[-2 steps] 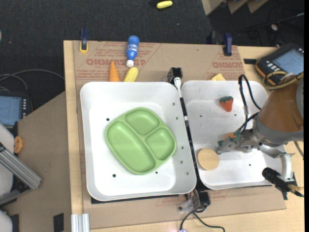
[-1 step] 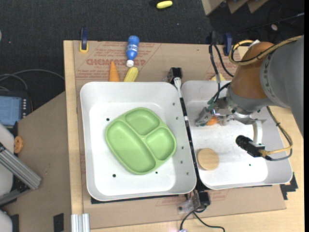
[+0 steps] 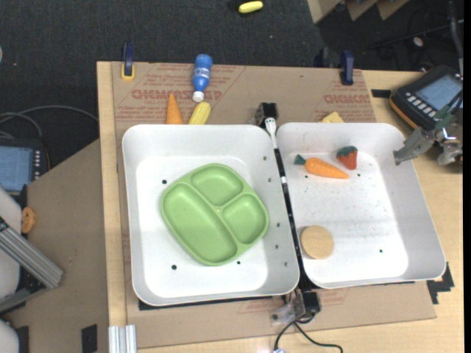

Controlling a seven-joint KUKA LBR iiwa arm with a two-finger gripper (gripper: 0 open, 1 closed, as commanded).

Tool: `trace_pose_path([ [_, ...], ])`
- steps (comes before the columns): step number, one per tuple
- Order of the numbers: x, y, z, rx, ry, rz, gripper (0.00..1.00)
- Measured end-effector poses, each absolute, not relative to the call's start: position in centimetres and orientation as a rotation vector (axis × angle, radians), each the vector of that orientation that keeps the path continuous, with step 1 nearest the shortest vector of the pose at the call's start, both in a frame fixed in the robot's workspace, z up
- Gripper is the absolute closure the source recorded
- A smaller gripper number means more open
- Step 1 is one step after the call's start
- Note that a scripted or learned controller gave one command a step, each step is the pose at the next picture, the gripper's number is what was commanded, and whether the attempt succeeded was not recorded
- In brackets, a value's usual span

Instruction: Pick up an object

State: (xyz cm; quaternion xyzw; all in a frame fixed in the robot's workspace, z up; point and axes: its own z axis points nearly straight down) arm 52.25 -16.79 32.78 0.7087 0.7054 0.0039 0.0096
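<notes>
We see the claw (image 3: 407,151) at the right rim of the right bin (image 3: 412,219), though we cannot tell how it is set or whether it grips anything. The strawberry (image 3: 347,157) sits nearest it, just left, with the carrot (image 3: 326,168) touching beyond. The round cookie (image 3: 318,242) lies lower left, and the green divided plate (image 3: 214,213) rests far left in the left bin (image 3: 147,197).

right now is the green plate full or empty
Empty: all three compartments of the green plate in the left bin show bare green; the carrot lies in the right bin.
</notes>
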Motion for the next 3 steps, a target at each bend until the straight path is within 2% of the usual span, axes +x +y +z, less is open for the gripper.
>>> trace_pose_path([
  [1, 50.0, -9.9, 21.8, 2.225, 2.236, -0.008, 0.0],
  [2, 50.3, -10.3, 23.5, 2.219, 2.219, 0.003, 1.0],
  [3, 48.1, -9.9, 39.7, 2.207, 2.212, 0.02, 1.0],
])
